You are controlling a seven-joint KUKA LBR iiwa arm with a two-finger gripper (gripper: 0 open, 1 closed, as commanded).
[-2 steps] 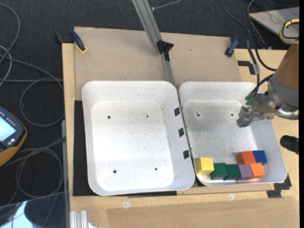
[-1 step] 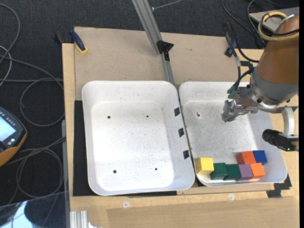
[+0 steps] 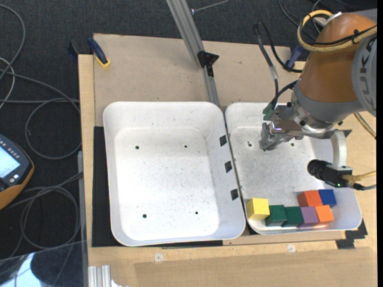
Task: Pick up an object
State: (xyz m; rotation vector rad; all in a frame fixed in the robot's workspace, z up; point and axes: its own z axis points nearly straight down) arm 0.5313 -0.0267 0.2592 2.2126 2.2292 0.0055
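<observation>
Here the gripper [image 3: 270, 140] hangs mid-right of frame, finger state untellable, well above the blocks [image 3: 293, 209] at lower right

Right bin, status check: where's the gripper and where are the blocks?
Gripper over right bin's far end, nothing seen between fingers. Blocks clustered at near edge, untouched. Nothing lies between.

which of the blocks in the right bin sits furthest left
The yellow block, at the left end of the cluster along the right bin's near edge; the green blocks sit just right of it.
</observation>
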